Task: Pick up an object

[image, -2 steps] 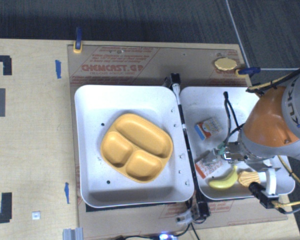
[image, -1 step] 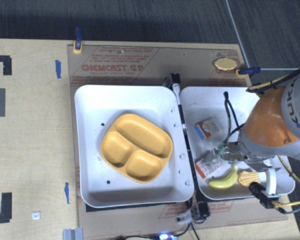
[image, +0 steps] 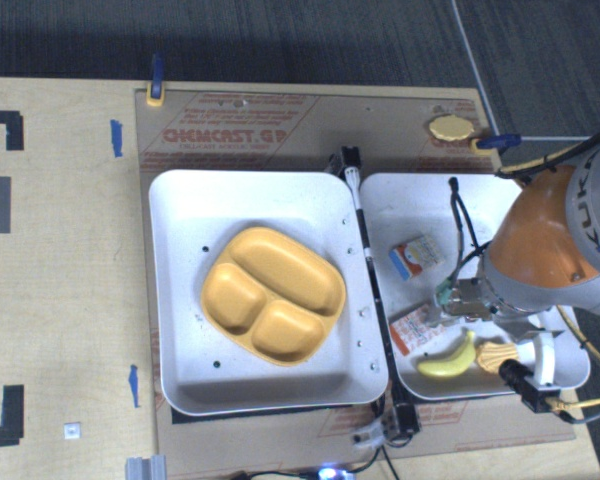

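A yellow banana (image: pixel 448 359) lies near the front of the right bin (image: pixel 400 198), next to a tan waffle-like piece (image: pixel 497 354). A red and white packet (image: pixel 413 328) lies just left of the banana. A small white carton with orange and blue print (image: pixel 416 257) sits further back. My gripper (image: pixel 458 302) hangs low over the bin, between the carton and the banana, and the wrist covers its fingers. Nothing visibly sits in its grasp.
The left bin (image: pixel 180 218) holds a large yellow divided plate (image: pixel 272 294), turned face down. A tan round disc (image: pixel 451 128) rests on the cardboard behind the right bin. My arm covers the right side of the right bin.
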Controlling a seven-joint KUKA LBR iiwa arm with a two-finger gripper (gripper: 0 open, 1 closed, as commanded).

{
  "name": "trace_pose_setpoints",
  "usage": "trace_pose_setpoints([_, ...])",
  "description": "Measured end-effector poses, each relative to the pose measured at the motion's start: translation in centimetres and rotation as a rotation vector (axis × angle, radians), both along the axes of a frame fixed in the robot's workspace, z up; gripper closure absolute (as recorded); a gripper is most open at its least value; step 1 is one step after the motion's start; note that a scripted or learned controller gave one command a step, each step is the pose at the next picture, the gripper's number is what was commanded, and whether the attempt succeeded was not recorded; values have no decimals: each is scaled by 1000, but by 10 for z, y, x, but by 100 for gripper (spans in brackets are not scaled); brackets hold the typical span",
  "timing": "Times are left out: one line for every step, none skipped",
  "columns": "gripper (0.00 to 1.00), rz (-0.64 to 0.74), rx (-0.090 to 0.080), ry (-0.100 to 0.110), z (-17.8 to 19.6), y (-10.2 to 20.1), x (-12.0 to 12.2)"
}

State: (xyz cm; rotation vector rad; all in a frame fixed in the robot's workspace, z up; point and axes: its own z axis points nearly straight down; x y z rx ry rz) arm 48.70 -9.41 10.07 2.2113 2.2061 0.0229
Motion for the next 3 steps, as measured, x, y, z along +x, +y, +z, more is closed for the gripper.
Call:
trace_pose_setpoints([0, 0, -1, 0, 0, 0, 0])
trace_pose_setpoints([0, 1, 2, 7, -11, 2, -3])
trace_pose_setpoints([100, 2, 0, 2, 0, 2, -1])
